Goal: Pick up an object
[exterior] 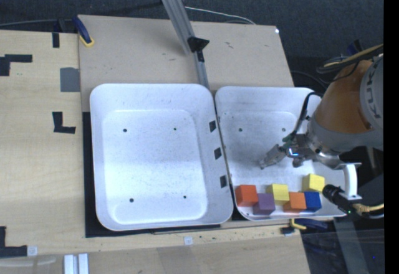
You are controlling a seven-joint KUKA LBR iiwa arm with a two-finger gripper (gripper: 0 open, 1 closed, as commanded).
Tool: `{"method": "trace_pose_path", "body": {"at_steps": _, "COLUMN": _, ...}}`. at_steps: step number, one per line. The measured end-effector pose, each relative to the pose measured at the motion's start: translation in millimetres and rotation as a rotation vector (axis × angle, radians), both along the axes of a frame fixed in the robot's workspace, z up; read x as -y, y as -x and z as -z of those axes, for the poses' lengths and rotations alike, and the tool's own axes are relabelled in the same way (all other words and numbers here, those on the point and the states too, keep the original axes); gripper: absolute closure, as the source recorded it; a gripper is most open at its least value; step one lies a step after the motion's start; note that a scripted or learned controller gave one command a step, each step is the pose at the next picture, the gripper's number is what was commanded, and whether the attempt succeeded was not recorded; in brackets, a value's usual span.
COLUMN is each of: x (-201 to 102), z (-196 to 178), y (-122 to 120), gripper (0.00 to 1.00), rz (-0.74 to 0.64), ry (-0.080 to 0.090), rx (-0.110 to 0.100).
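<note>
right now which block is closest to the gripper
The yellow block standing alone on the right, above the row; it lies nearest the gripper, while the other yellow one sits in the row.

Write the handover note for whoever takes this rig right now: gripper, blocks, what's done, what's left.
Gripper: low inside the right bin, over bare floor, nothing visible between the jaws; whether they are open or shut is unclear.
Blocks: all along the right bin's near edge. Orange block, purple block, yellow block, second orange block, blue block, and another yellow block just behind them.
Left bin: white, next to the right bin.
Done: nothing picked up yet.
Left: move the gripper toward the block row, close on one and lift it.
</note>
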State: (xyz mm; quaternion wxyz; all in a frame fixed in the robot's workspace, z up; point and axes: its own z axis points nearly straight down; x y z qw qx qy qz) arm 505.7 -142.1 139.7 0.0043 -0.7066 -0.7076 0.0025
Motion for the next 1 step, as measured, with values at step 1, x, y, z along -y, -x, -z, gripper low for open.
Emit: {"method": "trace_pose_path", "body": {"at_steps": 1, "x": 0.8, "z": 8.4, "y": -35.4, "gripper": 0.00, "rz": -0.001, "ry": 0.002, "rx": 0.009}}
